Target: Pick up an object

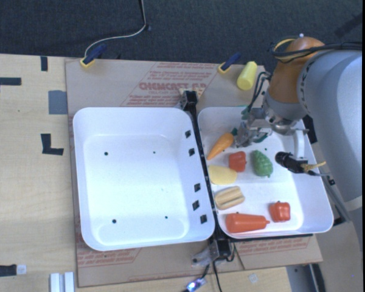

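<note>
Cardboard-topped counter carries 2 bins, and the gripper (248,134) hangs low in the right bin (310,215) over the carrot (221,145), nothing lifted yet, grip state unclear.

Wooden bench (24,181), dark carpet (61,11) beyond

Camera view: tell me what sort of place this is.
Most likely a robot grasping test bench, not a kitchen. Two white bins sit on a cardboard sheet held by clamps, and the food, such as the carrot, looks like plastic toys.
</note>
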You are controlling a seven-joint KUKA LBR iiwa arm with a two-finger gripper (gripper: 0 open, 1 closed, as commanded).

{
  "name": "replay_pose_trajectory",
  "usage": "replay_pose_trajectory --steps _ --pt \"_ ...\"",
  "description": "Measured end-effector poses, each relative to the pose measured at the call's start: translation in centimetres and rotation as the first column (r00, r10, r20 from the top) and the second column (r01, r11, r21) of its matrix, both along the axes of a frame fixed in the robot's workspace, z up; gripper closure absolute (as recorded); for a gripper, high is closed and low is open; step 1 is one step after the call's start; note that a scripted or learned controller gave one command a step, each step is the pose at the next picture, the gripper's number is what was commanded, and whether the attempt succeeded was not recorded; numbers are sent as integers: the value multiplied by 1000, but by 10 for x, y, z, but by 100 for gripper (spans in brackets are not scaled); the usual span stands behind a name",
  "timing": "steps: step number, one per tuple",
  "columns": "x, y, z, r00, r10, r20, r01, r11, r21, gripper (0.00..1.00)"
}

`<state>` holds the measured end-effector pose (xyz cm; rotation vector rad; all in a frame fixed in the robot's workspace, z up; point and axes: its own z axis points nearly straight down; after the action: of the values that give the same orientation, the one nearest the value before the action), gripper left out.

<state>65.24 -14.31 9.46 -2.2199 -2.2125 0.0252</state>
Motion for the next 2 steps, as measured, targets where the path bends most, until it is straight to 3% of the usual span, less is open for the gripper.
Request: replay_pose_trajectory --steps 1,2 --pt "19 83 97 1000 14 28 -14 1000 9 100" --pt "16 131 89 1000 9 15 -9 1000 7 100"
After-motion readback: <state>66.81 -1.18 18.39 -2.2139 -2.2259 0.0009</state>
